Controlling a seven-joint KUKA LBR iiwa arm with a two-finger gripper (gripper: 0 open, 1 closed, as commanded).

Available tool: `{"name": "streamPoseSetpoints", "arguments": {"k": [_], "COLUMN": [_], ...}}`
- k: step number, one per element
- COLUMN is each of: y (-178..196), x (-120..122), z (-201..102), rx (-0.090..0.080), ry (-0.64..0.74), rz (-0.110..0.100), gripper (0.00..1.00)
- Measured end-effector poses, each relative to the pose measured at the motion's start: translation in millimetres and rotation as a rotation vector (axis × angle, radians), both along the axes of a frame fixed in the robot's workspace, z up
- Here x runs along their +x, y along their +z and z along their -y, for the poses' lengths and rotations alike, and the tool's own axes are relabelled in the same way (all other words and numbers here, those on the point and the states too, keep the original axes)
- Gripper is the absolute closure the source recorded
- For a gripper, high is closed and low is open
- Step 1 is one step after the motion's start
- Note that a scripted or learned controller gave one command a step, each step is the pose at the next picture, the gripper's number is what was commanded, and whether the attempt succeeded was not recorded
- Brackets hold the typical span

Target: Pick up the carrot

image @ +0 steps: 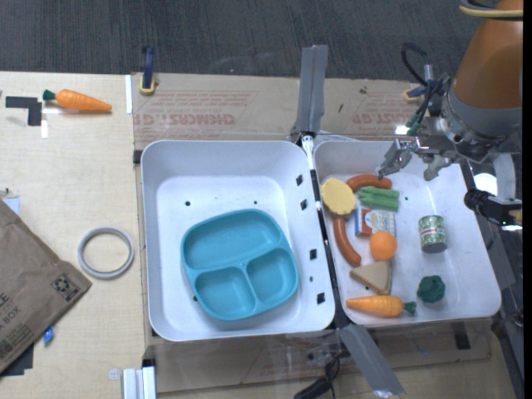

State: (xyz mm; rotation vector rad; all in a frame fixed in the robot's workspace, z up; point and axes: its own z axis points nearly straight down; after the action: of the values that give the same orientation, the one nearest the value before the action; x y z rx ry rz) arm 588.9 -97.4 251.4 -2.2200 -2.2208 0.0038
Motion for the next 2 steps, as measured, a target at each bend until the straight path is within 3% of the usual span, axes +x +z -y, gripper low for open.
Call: {"name": "streamPoseSetpoints", "arguments": {"k": [1, 2], "y": [61, 110], "x": [34, 67], "z": [-12, -66], "rx": [-0.001, -0.001], "ry": [-0.074, -0.171], "rz": [0.002, 0.001], "gripper": [0.00, 0.00]}}
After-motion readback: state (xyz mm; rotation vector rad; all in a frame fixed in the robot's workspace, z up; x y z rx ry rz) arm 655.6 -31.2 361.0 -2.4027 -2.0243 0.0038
